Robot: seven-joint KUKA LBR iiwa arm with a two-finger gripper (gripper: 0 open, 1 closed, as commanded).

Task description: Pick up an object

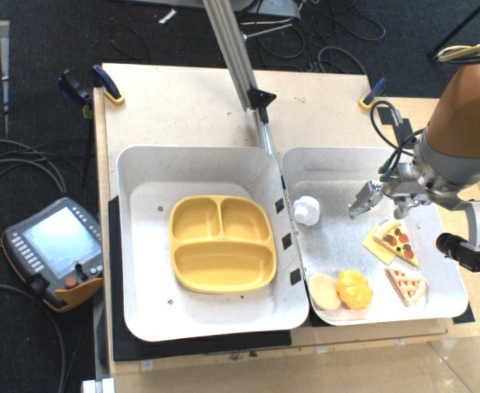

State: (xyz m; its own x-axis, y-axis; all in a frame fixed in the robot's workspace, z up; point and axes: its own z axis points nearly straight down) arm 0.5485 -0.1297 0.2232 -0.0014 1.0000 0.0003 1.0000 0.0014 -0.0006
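Note:
My gripper (381, 206) hangs over the right bin (330, 170), its fingers spread open with nothing between them. Just below it and slightly right lies a toy pizza slice (394, 242). A small white round object (306, 210) sits to the gripper's left, close to the bin's left wall. Along the front of that bin lie a waffle-like wedge (407, 286), a yellow lumpy piece (355, 289) and a pale round piece (324, 292), the last two touching.
The left bin (142, 178) holds a yellow divided plate (222, 244). A slanted metal pole (233, 43) rises from between the bins at the back. A teach pendant (53, 252) lies on the floor at the left. Cables run behind the bench.

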